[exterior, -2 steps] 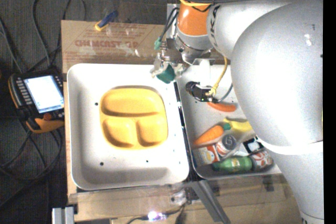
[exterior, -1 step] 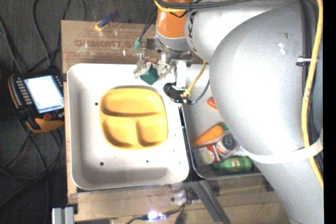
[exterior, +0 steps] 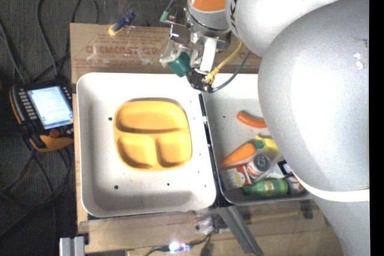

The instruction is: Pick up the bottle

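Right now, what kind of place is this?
Most likely a robotics lab workcell: a grey and orange arm above two white bins, a handheld control pendant beside the bench, and loose cables on the floor.

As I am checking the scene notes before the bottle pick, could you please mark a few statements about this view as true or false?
1. The yellow tray lies in the view's left bin. True.
2. The green bottle stands upright in that bin. False: it lies on its side in the right bin, near its front edge.
3. The gripper hovers near the bins' far rim, well apart from the green bottle. True.
4. A carrot rests on the yellow tray. False: it lies in the right bin, just beyond the green bottle.
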Motion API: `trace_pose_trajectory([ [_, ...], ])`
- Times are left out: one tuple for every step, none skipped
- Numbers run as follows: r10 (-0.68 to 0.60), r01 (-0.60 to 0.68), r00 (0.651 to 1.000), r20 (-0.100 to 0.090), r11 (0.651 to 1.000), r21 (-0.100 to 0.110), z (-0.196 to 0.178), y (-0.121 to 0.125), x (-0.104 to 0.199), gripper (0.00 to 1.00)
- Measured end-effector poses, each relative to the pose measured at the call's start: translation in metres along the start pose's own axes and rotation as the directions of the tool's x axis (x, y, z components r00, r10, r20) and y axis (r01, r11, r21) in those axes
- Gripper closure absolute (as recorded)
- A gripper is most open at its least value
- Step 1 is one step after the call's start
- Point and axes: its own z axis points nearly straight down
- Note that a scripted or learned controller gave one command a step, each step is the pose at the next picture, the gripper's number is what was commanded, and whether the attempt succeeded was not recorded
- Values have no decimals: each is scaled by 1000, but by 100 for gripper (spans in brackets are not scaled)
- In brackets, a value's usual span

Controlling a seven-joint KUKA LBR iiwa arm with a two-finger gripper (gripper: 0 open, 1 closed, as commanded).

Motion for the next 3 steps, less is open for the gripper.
trace_pose_trajectory([
  [7,-7,1000,2,1000,1,58,9,-34,100],
  [-58,58,998,2,998,1,58,4,-18,100],
  [-59,59,998,5,998,3,50,4,-19,100],
])
